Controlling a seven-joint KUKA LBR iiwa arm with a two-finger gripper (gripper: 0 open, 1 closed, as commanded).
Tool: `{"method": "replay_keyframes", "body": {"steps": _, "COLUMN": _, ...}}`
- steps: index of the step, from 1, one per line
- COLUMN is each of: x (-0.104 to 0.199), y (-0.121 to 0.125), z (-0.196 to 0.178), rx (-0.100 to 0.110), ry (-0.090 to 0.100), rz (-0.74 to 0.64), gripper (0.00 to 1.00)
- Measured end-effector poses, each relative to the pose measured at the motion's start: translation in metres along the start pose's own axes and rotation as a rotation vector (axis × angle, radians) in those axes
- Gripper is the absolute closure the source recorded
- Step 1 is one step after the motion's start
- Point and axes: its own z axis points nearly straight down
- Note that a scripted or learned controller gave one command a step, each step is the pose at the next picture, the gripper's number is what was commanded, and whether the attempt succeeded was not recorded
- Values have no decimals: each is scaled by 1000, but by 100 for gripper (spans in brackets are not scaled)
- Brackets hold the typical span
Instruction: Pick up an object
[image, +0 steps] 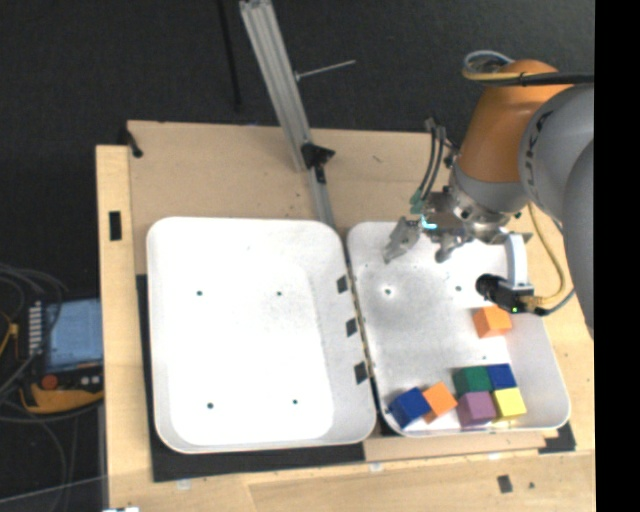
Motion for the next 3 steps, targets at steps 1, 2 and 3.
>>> {"method": "replay_keyframes", "body": {"steps": 1, "x": 0, "y": 1, "z": -3, "rx": -5, "ry": 0, "rz": 0, "gripper": 0}}
{"method": "replay_keyframes", "body": {"steps": 2, "x": -5, "y": 1, "z": 60, "rx": 1, "ry": -3, "rz": 4, "gripper": 0}}
{"method": "replay_keyframes", "body": {"steps": 3, "x": -7, "y": 0, "z": 104, "rx": -2, "ry": -3, "rz": 5, "gripper": 0}}
